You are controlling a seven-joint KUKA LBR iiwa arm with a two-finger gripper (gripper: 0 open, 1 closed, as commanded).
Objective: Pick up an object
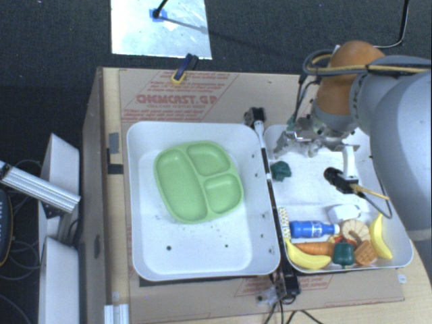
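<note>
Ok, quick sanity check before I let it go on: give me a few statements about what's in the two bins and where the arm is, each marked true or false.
1. The green divided plate lies in the left bin. True.
2. The blue-labelled bottle lies in the left bin. False: it lies in the right bin, beside the toy food.
3. The gripper is over the right bin's far end. True.
4. The small dark green object sits on the plate. False: it lies in the right bin, near the divider.
5. A yellow banana lies at the right bin's near edge. True.
</note>
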